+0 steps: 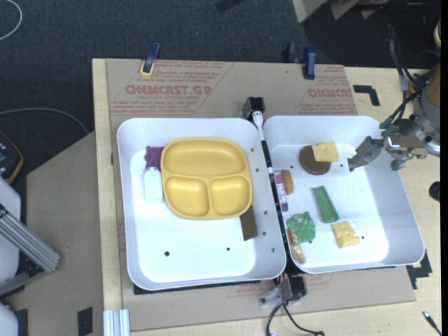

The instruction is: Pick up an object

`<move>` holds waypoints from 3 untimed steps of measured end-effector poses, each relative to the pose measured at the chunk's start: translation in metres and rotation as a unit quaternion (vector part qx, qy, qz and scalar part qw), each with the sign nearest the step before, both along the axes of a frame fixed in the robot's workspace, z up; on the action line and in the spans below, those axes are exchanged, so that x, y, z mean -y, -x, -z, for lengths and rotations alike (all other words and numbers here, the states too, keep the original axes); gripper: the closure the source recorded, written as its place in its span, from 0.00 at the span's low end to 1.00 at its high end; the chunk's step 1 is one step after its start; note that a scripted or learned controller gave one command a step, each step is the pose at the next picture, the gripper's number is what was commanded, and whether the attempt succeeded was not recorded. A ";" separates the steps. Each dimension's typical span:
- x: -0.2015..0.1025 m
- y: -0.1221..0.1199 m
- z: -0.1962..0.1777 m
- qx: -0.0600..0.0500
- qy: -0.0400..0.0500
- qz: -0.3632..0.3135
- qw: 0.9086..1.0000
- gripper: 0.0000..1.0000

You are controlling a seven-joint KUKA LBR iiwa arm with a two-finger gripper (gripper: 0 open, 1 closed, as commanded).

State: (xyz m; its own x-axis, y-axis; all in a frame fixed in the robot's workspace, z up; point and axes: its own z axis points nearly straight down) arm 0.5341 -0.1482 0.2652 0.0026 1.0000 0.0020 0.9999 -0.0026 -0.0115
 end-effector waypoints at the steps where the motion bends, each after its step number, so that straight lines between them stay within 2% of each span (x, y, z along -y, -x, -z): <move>1: 0.000 -0.002 -0.006 0.006 0.001 -0.001 1.000 0.00; 2: 0.003 -0.004 0.057 0.002 0.000 -0.001 1.000 0.00; 3: -0.003 0.005 0.106 0.002 -0.001 -0.001 1.000 0.00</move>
State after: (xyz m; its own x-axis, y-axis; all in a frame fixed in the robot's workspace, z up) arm 0.5296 -0.1447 0.1596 0.0004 1.0000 0.0032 1.0000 -0.0003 -0.0077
